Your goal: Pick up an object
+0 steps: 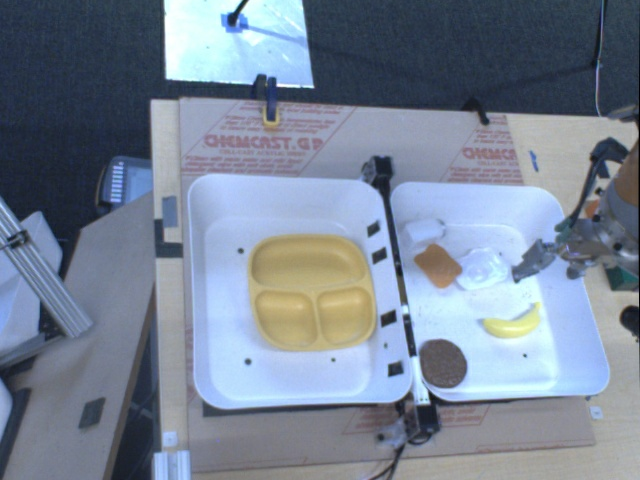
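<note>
The worktop (165, 148) carries two shallow white bins side by side. The left bin (215, 208) holds a yellow compartment tray (308, 290) at its centre, with one wide compartment at 12 o'clock and two smaller compartments at 6 o'clock.

The right bin (585, 363) holds the candidate objects:
- An orange-brown piece (437, 265) lies at about 10 o'clock from the bin centre.
- A small white item (423, 230) lies just beside it, toward 12 o'clock, near the bin's upper left corner.
- A crumpled white-clear object (482, 268) lies near the bin centre, just beside the orange-brown piece on its 3 o'clock side.
- A yellow banana (513, 322) lies at about 5 o'clock from the bin centre, apart from the other items.
- A dark brown round disc (443, 362) lies at about 7 o'clock, near the lower left corner of the bin.

The arm enters from 3 o'clock. The pincer (528, 265) sits over the right bin, at 3 o'clock from the crumpled white-clear object and close to it, and at 12 o'clock from the banana. Whether its fingers are apart or together cannot be told from this view. No object is seen between them.
</note>
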`<state>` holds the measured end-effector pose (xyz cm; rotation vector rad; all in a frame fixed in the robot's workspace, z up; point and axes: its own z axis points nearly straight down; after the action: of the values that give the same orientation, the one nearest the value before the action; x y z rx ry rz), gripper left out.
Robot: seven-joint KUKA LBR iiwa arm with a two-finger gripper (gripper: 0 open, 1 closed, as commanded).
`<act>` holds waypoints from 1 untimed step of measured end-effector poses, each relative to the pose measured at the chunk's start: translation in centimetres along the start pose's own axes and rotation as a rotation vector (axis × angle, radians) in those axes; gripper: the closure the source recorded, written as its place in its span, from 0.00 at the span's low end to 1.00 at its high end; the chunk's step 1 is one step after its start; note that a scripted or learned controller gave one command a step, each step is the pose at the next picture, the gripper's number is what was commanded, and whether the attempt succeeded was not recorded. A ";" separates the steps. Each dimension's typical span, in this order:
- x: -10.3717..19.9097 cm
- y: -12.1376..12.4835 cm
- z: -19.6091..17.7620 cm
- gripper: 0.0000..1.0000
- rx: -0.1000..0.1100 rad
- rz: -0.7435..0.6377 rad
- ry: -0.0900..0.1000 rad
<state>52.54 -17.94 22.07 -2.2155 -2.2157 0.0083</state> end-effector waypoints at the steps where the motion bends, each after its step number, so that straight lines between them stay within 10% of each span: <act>1: 0.0 0.3 -0.6 0.00 -0.011 -0.003 -0.002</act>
<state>52.81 -17.90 22.64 -2.2186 -2.2258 -0.0009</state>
